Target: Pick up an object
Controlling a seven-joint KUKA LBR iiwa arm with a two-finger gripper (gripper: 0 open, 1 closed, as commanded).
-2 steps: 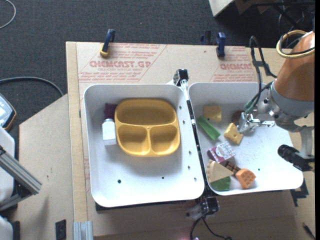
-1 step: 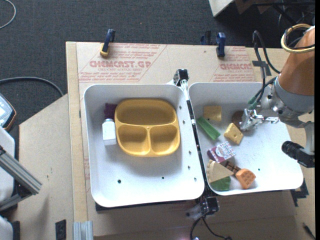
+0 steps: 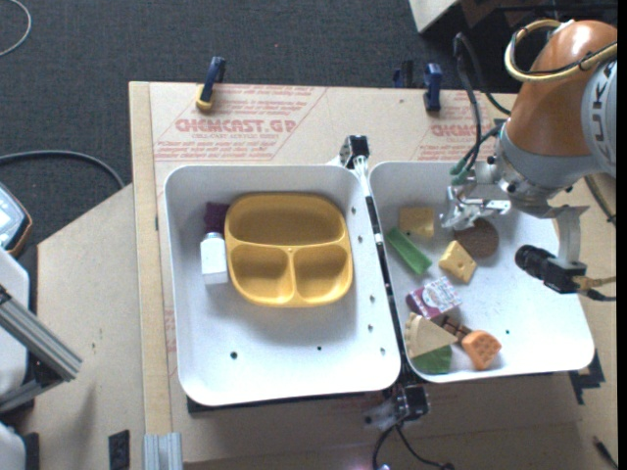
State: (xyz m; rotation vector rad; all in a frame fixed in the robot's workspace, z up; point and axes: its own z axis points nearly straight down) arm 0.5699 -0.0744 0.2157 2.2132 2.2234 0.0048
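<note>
Item, task not yet done: my gripper (image 3: pixel 468 210) hangs low in the right bin (image 3: pixel 549 355), jaw state not discernible, nothing visibly held; nearest candidates, brown round disc (image 3: pixel 480 238) just beneath, yellow wedge (image 3: pixel 458 261) slightly beyond, both unlifted.

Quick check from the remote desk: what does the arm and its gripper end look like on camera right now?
The arm is grey with a rounded orange band above the wrist. A pale looped cable arcs over the orange part, and dark cables run down beside it. The gripper is a compact light-grey metal assembly with a small green spot near its top.
</note>
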